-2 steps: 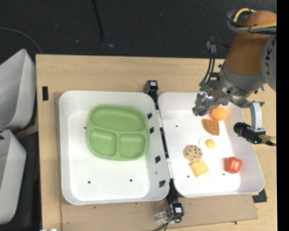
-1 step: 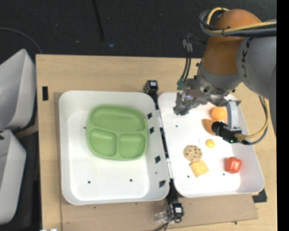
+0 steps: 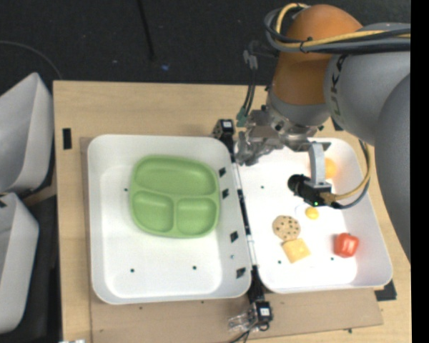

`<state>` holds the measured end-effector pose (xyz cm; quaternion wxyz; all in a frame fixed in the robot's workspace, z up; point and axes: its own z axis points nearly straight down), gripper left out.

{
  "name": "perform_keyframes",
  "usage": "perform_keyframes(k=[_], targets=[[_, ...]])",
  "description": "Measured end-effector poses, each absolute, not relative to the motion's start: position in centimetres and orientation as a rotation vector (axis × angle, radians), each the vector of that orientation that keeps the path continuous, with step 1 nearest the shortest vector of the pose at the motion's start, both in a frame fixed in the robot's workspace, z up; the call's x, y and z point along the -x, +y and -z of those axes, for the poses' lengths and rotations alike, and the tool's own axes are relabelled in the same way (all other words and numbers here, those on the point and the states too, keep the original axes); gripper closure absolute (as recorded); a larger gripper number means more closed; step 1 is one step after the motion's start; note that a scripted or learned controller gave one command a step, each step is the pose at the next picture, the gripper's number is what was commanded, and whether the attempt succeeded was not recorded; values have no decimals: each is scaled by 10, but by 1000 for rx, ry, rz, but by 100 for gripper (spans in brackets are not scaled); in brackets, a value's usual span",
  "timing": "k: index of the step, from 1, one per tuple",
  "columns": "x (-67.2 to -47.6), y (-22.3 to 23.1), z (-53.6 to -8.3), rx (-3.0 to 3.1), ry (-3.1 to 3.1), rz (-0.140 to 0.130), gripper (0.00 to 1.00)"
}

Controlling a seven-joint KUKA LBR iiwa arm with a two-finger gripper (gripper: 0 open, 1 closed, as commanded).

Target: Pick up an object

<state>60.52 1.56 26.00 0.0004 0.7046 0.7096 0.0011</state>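
my tool (image 3: 261, 148) hangs over the right bin (image 3: 372, 263) near its 11 o'clock corner; i cannot tell its state from here. candidates lie toward 5 o'clock of it: a round speckled cookie (image 3: 286, 226), a yellow cheese wedge (image 3: 295, 250) touching it, a glossy red pepper (image 3: 346, 245). all look like light, stiff, slick plastic toys. i judge the wedge's flat sides give the surest pinch. the matte green divided plate (image 3: 175, 195) fills the left bin (image 3: 107, 277).

A speckled cookie (image 3: 286, 226), yellow cheese wedge (image 3: 295, 250) and red pepper (image 3: 346, 245) lie flat in the right bin (image 3: 372, 266).
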Motion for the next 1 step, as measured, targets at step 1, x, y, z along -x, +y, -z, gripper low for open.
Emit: perform_keyframes(k=[1], targets=[[-617,64,-265,-2213,2228,-4,100]])
